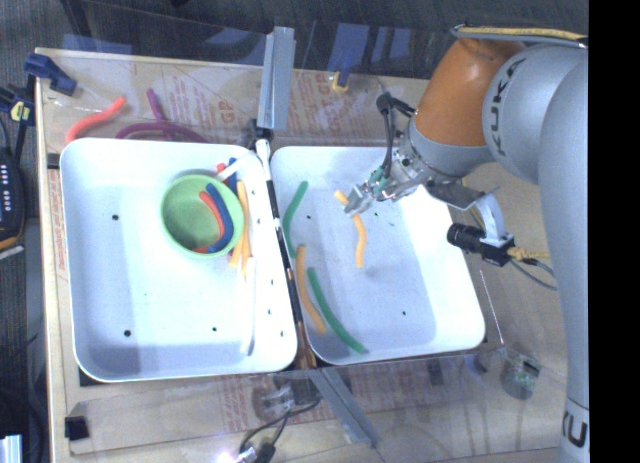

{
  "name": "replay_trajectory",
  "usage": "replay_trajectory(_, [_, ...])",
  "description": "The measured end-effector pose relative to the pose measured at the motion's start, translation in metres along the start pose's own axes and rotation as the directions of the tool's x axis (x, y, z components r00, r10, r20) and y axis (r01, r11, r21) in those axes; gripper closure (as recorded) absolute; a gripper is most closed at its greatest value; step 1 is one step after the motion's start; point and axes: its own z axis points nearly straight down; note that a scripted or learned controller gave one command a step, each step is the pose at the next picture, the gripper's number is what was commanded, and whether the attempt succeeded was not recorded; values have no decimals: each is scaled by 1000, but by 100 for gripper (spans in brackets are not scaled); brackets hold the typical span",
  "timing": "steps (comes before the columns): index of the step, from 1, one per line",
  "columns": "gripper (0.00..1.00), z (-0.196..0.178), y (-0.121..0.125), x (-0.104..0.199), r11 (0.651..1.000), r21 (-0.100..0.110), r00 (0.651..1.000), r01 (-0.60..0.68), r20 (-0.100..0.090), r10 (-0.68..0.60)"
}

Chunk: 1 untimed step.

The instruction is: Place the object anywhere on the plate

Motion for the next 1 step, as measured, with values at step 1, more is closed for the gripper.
replay_trajectory(1, [0,0,0,0,1000,0,1000,0,0,0])
